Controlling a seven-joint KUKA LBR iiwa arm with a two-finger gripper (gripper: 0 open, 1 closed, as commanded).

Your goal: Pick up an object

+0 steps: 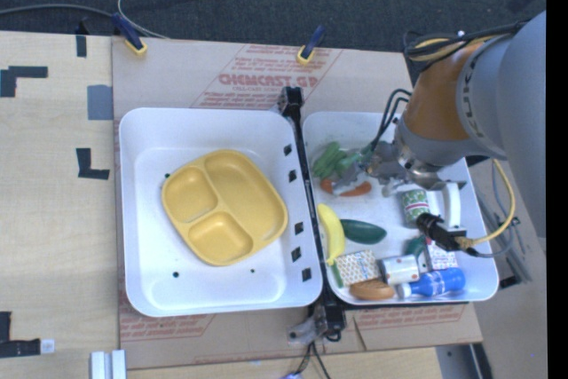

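Lying beneath gripper (368,166): green vegetable (330,158) and orange carrot (346,187), in upper part of right bin (484,217). Gripper state cannot be told. Banana (331,231), dark green cucumber (362,232), small can (414,205), blue bottle (437,284) seen below gripper. Yellow divided plate (224,206) placed in left bin (142,191).

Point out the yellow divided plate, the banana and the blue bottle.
yellow divided plate (258,205): camera view, on its largest compartment.
banana (332,230): camera view, mid-length of the fruit.
blue bottle (441,283): camera view, on its body.
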